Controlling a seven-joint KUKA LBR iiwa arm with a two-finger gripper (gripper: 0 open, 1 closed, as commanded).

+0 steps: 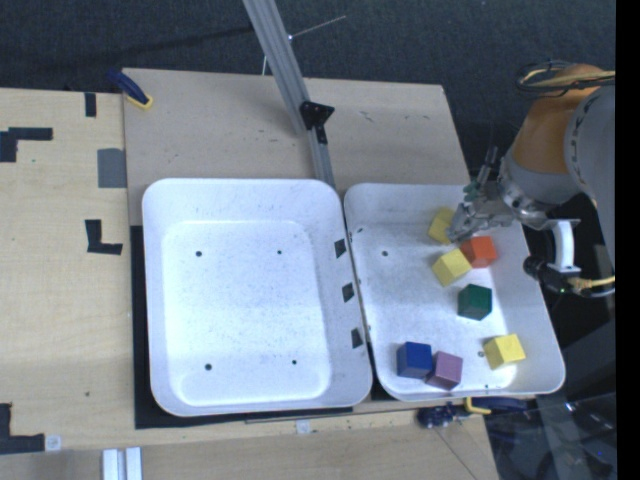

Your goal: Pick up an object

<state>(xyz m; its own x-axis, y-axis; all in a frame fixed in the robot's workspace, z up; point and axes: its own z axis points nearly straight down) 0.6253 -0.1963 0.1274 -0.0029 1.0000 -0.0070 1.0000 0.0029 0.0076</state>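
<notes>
A pale wooden desk (230, 128) carries two shallow white bins side by side on a black mat (140, 348). The left bin (245, 293) has speckled walls and four small dark dots on its floor. The right bin (395, 288) holds the blocks. Black tape marks (98, 236) and a grey patch (111, 167) lie on the desk's left part, and a blue and yellow clamp (130, 88) sits at its far left corner. A slanted metal rail (278, 48) crosses from the top down to the gap between the bins, with a black bracket (316, 115) on it. Beyond the desk the floor is dark blue carpet (400, 18).

The grey arm with its orange band (548, 133) comes in from the right, and its end effector (468, 218) is low over the far right part of the right bin. Whether its grasp is open or closed cannot be told at this size; it sits just beside a yellow block (441, 226) and close to an orange block (480, 251).

Another yellow block (452, 266) lies touching or nearly touching the orange one. A green block (475, 301) sits nearer the camera, and a third yellow block (504, 350) rests near the right wall. A blue block (414, 358) and a purple block (446, 369) lie together at the near edge.
</notes>
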